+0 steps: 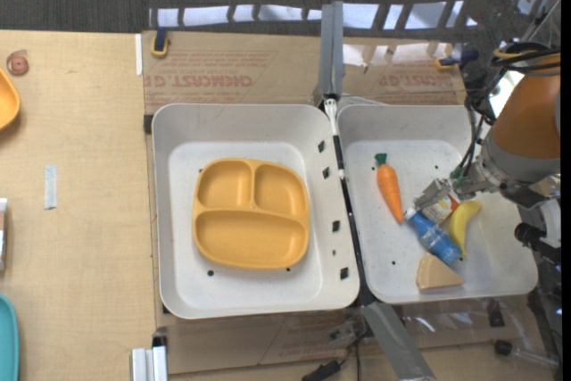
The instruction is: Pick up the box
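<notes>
Lower right of the frame, in the right-hand bin [500,285]: a tan wedge [439,274] nearest us; just above it lies the box [436,236], a slim blue carton, long axis slanting from lower right up to upper left, its white end pointing at the carrot [388,190]; banana [462,220] tucked against its right flank. It looks light, stiff-ish cardboard that could dent; take it across the narrow sides, mid-length, I'd say. The gripper [439,199] sits over the box's upper end; apart or together, I cannot tell. Left-hand bin [174,219] carries a yellow divided plate [252,214].
</notes>
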You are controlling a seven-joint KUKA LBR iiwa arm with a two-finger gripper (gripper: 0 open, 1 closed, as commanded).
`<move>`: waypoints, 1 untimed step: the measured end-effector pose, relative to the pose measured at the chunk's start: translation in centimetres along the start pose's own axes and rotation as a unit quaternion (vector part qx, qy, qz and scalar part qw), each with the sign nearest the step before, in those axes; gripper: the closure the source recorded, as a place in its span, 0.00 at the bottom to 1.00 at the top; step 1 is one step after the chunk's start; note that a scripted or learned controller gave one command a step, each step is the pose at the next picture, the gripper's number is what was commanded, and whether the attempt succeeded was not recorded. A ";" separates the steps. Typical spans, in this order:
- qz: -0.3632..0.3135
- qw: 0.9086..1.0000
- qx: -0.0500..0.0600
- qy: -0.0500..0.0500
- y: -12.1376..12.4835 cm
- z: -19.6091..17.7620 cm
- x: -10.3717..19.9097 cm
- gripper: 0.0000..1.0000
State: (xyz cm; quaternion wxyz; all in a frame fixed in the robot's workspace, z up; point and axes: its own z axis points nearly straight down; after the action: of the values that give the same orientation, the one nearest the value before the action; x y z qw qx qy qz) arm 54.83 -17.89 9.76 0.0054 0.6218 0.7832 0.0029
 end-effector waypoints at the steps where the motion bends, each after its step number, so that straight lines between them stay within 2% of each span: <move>1: 0.000 1.000 0.000 0.000 0.0 0.0 0.0 0.00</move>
State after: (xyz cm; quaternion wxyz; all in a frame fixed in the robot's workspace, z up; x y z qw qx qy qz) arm 54.83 -17.89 9.75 0.0054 0.6218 0.7832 0.0029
